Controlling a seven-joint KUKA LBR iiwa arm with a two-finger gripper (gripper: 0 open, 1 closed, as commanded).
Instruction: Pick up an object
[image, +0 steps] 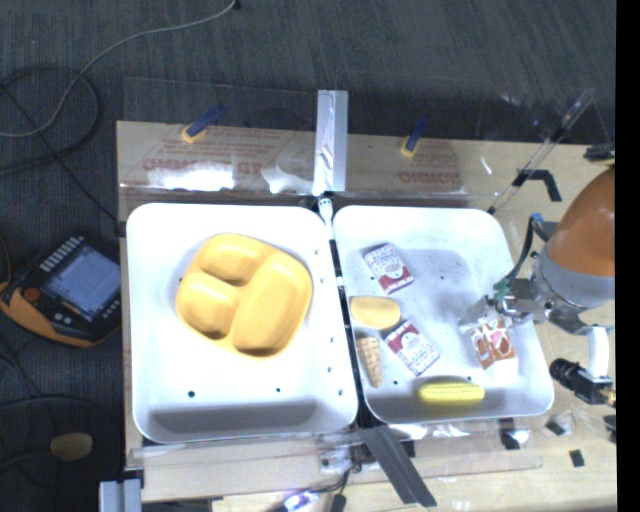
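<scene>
Off the bench on the dark floor at far left lay a handheld control pendant (70, 290) with a lit screen and orange edging.

The left bin (150, 400) held a single large yellow item, a lumpy cluster of bread-like rolls (243, 294), sitting near the bin's middle.

A metal bar (331, 140) stood upright at the seam between the two bins.

The right bin (440, 232) held several small things. Nearest the dividing wall lay a yellow rounded piece (375, 312), and just below it a tan ridged piece (369, 360). A red-and-white packet (387, 266) lay toward the far side; a second red-and-white packet (412, 348) sat just right of the ridged piece. A yellow corn-like object (451, 392) lay near the front wall. A crinkled clear packet with a red print (491, 340) lay by the right wall.

The gripper (510, 303) sat at the right wall, just above that crinkled packet and seemingly touching its upper edge. Whether it was released or clenched could not be told. The orange band of the arm (590, 235) showed at the right.
</scene>
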